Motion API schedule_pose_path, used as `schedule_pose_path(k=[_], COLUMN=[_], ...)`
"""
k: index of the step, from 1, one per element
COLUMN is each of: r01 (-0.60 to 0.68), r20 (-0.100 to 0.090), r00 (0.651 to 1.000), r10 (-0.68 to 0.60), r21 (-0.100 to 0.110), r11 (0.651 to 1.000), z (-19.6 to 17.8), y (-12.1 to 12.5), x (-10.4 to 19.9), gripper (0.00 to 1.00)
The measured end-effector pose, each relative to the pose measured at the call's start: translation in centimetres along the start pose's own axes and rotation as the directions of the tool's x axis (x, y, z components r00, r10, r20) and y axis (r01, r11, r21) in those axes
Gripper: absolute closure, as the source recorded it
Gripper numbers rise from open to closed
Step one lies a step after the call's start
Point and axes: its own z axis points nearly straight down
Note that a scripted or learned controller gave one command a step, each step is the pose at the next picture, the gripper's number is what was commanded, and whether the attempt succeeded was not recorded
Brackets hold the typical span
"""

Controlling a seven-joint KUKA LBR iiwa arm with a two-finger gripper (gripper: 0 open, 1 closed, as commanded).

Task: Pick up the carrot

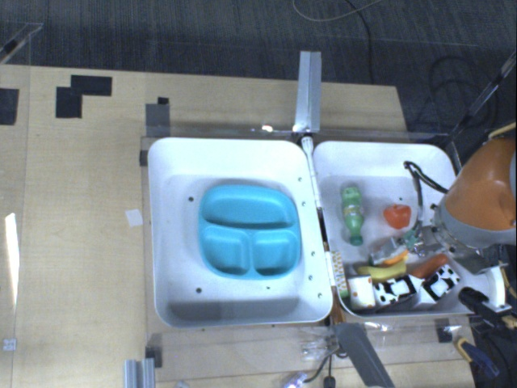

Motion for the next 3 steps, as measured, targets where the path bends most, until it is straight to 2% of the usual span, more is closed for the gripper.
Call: schedule_pose_path(k=[1, 2, 3], r01=[0.004, 0.004, 0.08], r20=[0.003, 0.003, -0.004], r00=[1.0, 1.0, 0.997], r10=[-0.004, -0.004, -0.08], r21=[-0.006, -0.006, 0.02], r11=[1.0, 1.0, 0.997], z=[-1.1, -1.1, -2.8], y=[0.3, 0.3, 7.5], x=[0.1, 0.0, 0.9], gripper=[1.0, 0.0, 0.0])
